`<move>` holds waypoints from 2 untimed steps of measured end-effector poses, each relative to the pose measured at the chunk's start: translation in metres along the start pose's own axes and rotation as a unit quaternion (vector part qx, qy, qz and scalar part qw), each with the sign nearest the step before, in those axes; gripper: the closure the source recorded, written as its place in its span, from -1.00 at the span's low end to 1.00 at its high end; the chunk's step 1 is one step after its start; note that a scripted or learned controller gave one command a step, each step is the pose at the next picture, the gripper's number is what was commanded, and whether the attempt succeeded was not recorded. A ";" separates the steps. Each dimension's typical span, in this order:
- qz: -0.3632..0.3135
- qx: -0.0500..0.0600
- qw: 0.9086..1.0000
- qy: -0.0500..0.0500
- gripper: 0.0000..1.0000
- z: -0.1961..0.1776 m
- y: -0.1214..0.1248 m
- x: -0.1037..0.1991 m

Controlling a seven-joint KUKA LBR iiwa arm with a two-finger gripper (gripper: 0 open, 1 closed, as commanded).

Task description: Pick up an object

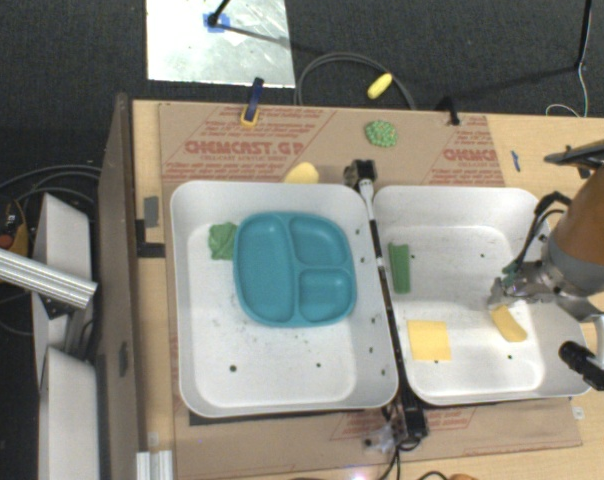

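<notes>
My gripper [509,296] is low in the right bin [462,213], near its right side, directly over a small yellow piece [509,324] that lies on the bin floor. A flat yellow square [429,340] rests toward the bin's front middle. A green block [399,268] lies along the bin's left wall. In the left bin [197,368] a blue divided plate [293,269] sits with a green leafy piece [222,240] at its left edge.
A yellow item [302,174] and a green round item [381,133] lie on the cardboard behind the bins. A clamp [362,176] sits at the divider's far end. The arm's orange band [594,230] fills the right side.
</notes>
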State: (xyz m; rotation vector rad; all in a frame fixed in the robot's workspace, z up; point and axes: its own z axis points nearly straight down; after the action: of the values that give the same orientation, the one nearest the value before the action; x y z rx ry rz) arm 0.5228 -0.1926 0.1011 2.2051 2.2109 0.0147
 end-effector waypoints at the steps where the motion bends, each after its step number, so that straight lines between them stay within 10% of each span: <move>1: 0.001 0.007 1.000 0.002 1.00 -0.065 -0.016 -0.003; 2: 0.001 0.009 1.000 0.003 -1.00 -0.061 -0.016 -0.002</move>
State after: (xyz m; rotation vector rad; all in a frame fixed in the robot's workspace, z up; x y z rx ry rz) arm 0.5057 -0.1944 0.1619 2.2196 2.2198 0.0027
